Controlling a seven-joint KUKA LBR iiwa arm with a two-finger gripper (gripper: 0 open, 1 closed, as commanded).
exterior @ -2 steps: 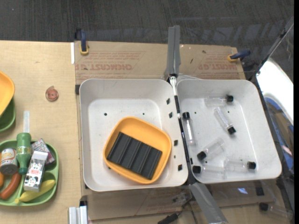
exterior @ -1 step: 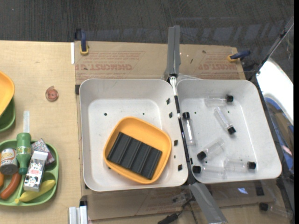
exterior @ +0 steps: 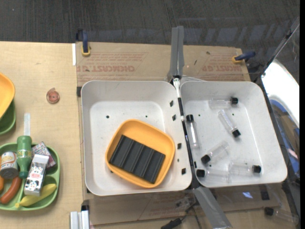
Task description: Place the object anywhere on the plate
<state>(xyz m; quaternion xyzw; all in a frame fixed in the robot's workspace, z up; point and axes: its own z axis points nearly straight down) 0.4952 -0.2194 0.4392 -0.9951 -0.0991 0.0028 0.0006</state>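
Observation:
A yellow-orange square plate [exterior: 136, 128] lies tilted in the front half of the left white bin [exterior: 95, 123]. On the plate rests a black ridged rectangular block [exterior: 138, 159], covering most of its middle. The right white bin [exterior: 267, 128] holds several clear vials with black caps, among them one near the back [exterior: 224, 101], one in the middle [exterior: 228, 124], and one along the left wall [exterior: 191, 129]. More vials lie near the front [exterior: 215, 152].
On the wooden bench to the left sits a green plate [exterior: 47, 194] with toy food and a small bottle [exterior: 24, 154]. A yellow bowl [exterior: 4, 97] is at the far left edge, with a small pink disc [exterior: 53, 96] nearby. Cardboard lies behind the bins.

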